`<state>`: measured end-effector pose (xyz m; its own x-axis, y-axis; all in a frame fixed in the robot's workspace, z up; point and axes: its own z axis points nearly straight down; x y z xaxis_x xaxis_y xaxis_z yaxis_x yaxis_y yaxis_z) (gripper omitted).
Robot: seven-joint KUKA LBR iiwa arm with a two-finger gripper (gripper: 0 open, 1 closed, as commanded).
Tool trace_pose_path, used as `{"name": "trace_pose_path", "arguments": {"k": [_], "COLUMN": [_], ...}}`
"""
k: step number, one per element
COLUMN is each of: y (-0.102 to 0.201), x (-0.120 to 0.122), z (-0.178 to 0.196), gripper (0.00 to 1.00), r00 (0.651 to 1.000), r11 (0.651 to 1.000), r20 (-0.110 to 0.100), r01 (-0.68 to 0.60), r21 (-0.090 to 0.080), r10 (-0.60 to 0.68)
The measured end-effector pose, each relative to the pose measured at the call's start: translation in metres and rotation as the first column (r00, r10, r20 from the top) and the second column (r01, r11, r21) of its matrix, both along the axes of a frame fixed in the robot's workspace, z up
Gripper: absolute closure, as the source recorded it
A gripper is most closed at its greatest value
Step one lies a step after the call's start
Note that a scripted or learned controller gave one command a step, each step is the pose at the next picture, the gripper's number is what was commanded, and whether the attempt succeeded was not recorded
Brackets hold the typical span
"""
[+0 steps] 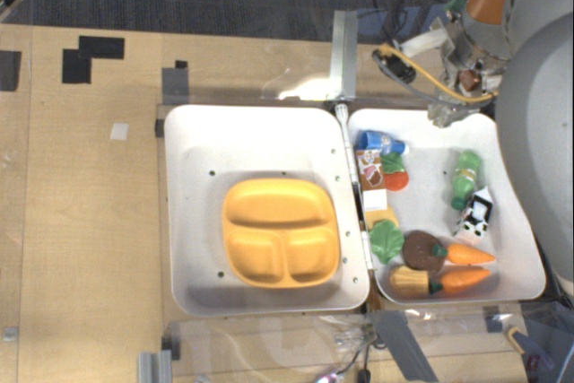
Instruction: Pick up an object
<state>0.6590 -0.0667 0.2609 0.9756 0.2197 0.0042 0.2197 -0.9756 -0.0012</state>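
The right bin (518, 220) holds several toy foods. A blue packet (381, 142), a brown-and-red piece (371, 164) and a red tomato (396, 180) lie at its back left. A green bottle (465, 173) and a black-and-white cow (475, 216) lie on the right side. At the front sit a green leafy piece (386, 239), a brown round piece (420, 250) and two carrots (468, 256). My gripper (445, 112) hangs over the bin's back edge, apart from all of them, with nothing seen in it.
The left bin (193, 193) holds a yellow divided tray (281, 230). A metal divider (352, 175) runs between the bins. Yellow and black cables (404, 67) loop behind the right bin, near the wrist. The grey arm covers the far right.
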Motion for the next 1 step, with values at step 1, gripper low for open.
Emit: {"name": "trace_pose_path", "arguments": {"k": [1], "y": [0.0039], "x": [-0.0070], "z": [-0.0620], "gripper": [1.00], "r00": [1.000], "r11": [1.000], "r20": [-0.003], "r01": [-0.026], "r21": [-0.001], "r10": [0.026]}}
